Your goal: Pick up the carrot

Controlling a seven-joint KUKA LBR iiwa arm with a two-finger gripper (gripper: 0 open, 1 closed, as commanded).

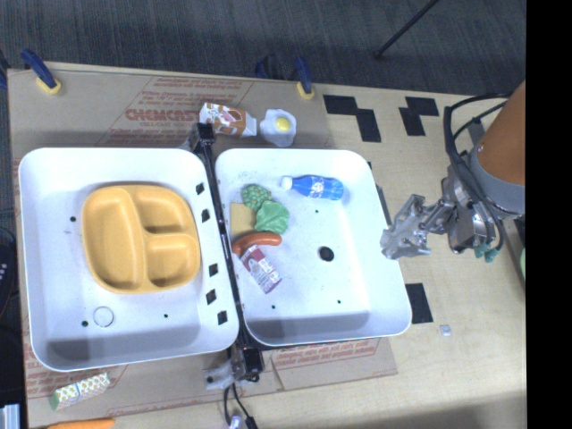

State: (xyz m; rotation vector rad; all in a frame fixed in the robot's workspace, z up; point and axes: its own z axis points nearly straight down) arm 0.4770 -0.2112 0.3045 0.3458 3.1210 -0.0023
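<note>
Camera view: take the right bin (380, 266) as your reference. The carrot (257, 239) lies inside it, hard against its left wall, about mid-height. It's an orange stick running roughly left-right. It touches a green leafy item (270, 214) just above it and a small red-and-white packet (263, 270) just below it. A yellow block (240, 214) sits beside the green item, also at the left wall. A blue bottle (315, 187) lies near the bin's top edge, well apart from the carrot. There's a dark round spot (326, 255) on the bin floor near the middle.

The gripper (399, 239) is outside the right bin, just past its right wall, over the bench. Nothing sits between its fingers. I can't tell from this angle whether they're spread or closed, so don't assume either.

The left bin (36, 266) holds a yellow divided tray (141, 237); not relevant to you.

My read on progress: nothing done yet. Carrot is untouched on the bin floor. Still to do: cross the full width of the bin, descend, grasp, lift. Expect crowding, since the neighbours touch the carrot on both sides and the wall is right there.
</note>
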